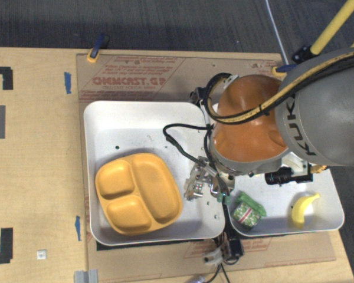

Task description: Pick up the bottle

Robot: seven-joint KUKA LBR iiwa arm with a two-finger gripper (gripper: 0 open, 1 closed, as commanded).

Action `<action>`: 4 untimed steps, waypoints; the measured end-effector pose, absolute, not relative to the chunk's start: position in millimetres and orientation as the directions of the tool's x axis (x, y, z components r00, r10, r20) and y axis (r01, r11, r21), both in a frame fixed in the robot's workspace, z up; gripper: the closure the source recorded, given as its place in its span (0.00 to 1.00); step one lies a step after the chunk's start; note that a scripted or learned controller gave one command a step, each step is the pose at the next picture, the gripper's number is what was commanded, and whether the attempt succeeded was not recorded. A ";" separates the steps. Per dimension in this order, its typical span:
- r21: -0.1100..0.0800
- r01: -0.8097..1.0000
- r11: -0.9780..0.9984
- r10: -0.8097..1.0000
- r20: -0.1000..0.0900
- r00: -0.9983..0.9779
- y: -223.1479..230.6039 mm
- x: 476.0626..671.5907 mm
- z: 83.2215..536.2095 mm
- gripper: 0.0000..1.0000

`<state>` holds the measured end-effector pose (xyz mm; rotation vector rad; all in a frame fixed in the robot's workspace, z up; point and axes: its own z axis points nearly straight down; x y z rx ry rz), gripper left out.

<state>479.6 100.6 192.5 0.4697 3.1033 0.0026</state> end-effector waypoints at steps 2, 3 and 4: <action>0.005 0.296 0.955 0.296 -0.006 -0.955 101.0 480.8 202.7 1.00; 0.001 -0.010 1.000 -0.010 -0.001 -1.000 79.2 479.8 184.9 1.00; 0.001 0.238 0.971 0.238 -0.002 -0.971 16.5 485.8 184.8 1.00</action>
